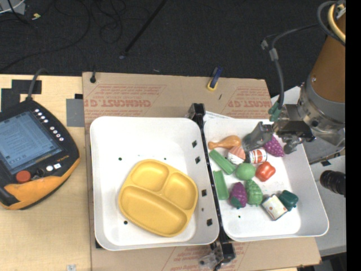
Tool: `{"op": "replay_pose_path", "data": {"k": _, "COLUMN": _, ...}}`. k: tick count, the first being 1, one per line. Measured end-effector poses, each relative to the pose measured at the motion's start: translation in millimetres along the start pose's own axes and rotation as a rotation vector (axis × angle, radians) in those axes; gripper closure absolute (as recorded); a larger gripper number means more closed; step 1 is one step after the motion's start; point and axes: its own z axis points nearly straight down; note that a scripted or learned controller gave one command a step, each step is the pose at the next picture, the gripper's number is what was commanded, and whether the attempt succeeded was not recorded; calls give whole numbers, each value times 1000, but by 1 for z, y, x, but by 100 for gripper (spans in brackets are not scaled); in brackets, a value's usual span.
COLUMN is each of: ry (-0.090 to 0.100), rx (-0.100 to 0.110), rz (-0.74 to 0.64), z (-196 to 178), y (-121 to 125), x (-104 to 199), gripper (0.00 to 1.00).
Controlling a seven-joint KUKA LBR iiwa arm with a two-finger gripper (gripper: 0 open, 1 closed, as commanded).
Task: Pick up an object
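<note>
Toy food pieces (248,171) lay in the right bin (307,222). The green stick (221,162) at their left ran diagonally, upper left to lower right. Above the purple grapes (274,147), the gripper (274,140) hung with fingers spread. Red cardboard (135,97) print read upside down.

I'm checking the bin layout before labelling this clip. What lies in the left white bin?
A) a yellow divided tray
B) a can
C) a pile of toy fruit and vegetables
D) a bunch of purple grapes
A: the yellow divided tray lies alone in the left bin, while the toy food, such as the purple grapes, is heaped in the right bin.
</note>
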Motion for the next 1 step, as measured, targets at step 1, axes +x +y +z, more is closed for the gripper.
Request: {"op": "replay_pose_path", "data": {"k": 1, "ry": -3, "rx": 10, "rz": 4, "z": -5, "y": 0, "x": -3, "gripper": 100}}
